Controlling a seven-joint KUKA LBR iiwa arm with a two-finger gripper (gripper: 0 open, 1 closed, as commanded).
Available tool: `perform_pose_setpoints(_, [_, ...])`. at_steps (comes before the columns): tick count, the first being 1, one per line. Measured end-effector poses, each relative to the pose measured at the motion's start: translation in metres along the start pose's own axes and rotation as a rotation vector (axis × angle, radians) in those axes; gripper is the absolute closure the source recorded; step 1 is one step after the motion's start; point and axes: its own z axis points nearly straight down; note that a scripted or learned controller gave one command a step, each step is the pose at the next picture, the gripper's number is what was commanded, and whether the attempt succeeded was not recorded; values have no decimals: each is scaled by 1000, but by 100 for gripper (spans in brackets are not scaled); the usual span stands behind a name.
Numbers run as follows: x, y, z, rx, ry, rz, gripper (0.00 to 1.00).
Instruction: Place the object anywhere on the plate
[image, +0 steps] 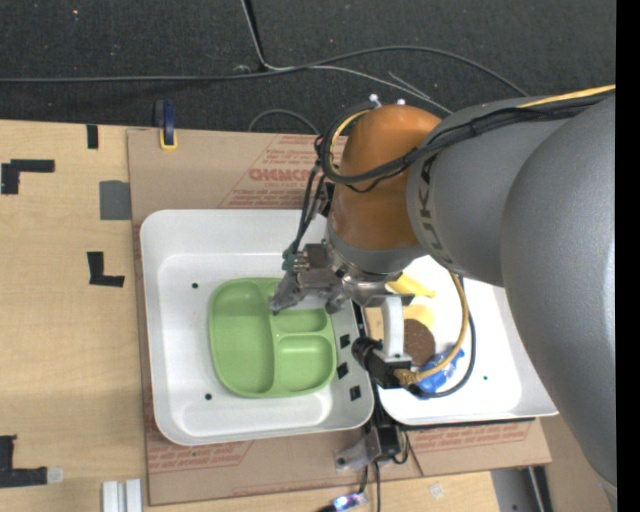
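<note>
Fingers (292, 292) hang over the green plate's (245, 345) upper rim (left bin (170, 330)); seemingly nothing held, spread unclear.

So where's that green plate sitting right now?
The green plate lies in the left white bin of the camera view, toward its middle, with the gripper just above its upper right edge.

Single fixed cam above bench, angled down on both white bins (165, 300); arm (480, 180) enters from right, close.
</note>
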Motion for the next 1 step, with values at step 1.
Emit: perform_pose_setpoints(1, [-2, 0, 0, 0, -1, 2, 0])
